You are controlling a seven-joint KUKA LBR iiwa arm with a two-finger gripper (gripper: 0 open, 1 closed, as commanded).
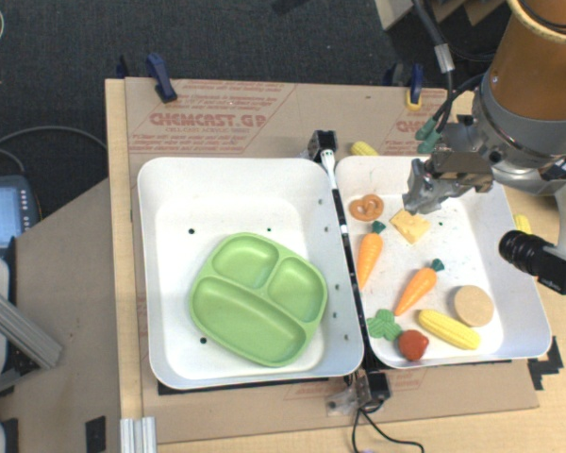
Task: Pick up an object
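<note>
1. White plastic makes both bins; the left bin [160,253] carries a light green divided plate [258,297] with three compartments, lying flat and a little toward the near side.
2. Grey and orange, the arm [538,64] reaches in from the right and ends above the far part of the right bin [509,272].
3. Its gripper [423,199] points down, just above the yellow cheese wedge [410,226]; whether it is open or closed, and whether it grips anything, I cannot tell.
4. That cheese wedge lies on the bin floor in the far left part of the right bin, pale yellow, with its corner pointing toward the near side.
5. Two orange carrots with green tops lie near it: one carrot [369,256] beside the left wall, long axis running far to near, tip toward the near side; the other carrot [417,289] is tilted, its tip toward near-left.
6. A yellow corn cob [448,329] lies slantwise near the front edge, beside a round tan biscuit [473,306].
7. A small pretzel [365,207], a red tomato [413,344] and a green broccoli piece [384,325] are the smallest things.
</note>
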